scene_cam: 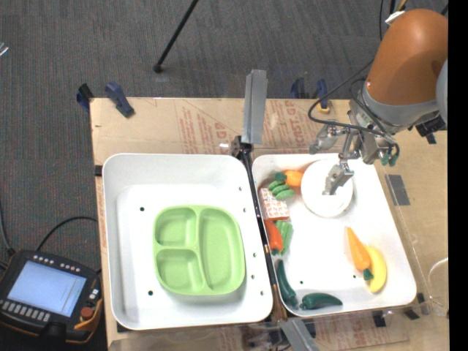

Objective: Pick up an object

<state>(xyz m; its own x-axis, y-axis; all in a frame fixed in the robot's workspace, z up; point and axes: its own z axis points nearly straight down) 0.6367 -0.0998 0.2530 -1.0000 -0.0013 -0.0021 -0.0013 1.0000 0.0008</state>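
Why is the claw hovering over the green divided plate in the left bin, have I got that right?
Not quite. The camera view shows the claw over the round white plate in the right bin. The green divided plate does lie in the left bin, away from the arm.

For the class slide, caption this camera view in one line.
Gripper poised above a white disc in the right bin of toy vegetables; green divided plate in the left bin.

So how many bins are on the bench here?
2. The left bin holds a green divided plate; the right bin holds toy vegetables and a white disc, with the gripper above it.
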